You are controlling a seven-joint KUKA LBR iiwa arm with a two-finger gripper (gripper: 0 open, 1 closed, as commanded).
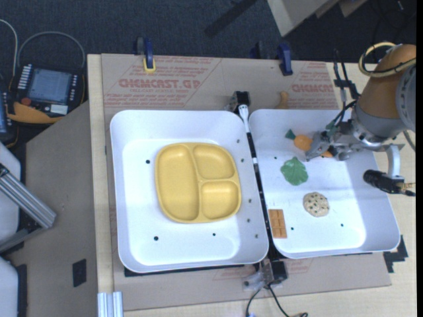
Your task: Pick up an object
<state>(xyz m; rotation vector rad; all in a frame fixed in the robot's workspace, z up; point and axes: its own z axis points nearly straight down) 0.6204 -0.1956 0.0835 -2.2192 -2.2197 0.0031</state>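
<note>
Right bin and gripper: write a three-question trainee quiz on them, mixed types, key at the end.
1. True or false: the yellow divided plate lies in the right bin.
2. Which lies nearest the gripper? A) cookie B) orange carrot piece C) green leafy piece
3. Fill in: the cookie lies nearer the view's ____ edge than the green leafy piece.

Key: 1 false, it lies in the left bin; 2 B; 3 bottom.

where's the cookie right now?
The cookie lies in the right bin, near its middle toward the front, just below the green leafy item and right of the small orange card.
</note>
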